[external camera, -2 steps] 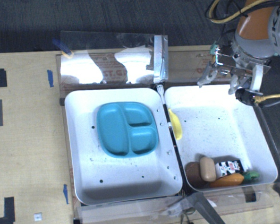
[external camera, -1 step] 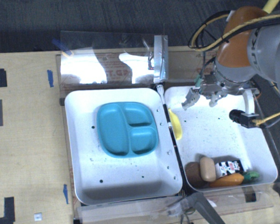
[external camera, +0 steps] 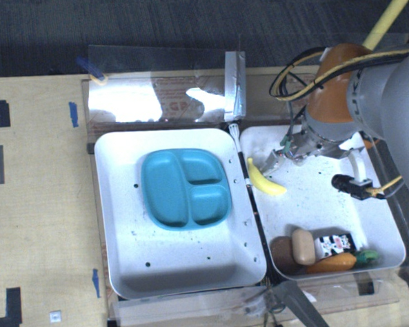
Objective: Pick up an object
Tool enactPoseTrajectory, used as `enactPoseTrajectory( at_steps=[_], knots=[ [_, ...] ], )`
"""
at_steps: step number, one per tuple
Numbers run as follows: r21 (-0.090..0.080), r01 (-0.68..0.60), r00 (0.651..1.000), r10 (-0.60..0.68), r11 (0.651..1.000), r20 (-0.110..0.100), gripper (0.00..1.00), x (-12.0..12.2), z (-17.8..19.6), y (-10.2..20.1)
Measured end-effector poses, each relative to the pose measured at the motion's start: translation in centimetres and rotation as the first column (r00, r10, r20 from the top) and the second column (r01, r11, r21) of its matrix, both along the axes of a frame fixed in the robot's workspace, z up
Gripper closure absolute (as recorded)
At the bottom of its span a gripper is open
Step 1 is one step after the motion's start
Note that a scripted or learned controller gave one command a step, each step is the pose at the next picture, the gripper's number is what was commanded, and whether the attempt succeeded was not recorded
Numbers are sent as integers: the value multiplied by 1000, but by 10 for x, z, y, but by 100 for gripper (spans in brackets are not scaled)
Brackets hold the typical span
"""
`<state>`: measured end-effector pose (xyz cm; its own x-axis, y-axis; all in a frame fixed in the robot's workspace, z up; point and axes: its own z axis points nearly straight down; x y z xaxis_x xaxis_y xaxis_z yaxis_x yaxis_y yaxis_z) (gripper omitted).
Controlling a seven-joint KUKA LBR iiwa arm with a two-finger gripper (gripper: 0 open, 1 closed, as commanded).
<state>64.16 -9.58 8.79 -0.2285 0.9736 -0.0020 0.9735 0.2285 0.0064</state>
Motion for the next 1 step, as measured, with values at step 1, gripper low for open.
enactPoseTrajectory(
  at_steps=[1],
  knots=[
    [0, 0, 1000, 0, 1000, 6, 100, 2, 12, 0]
  ],
)
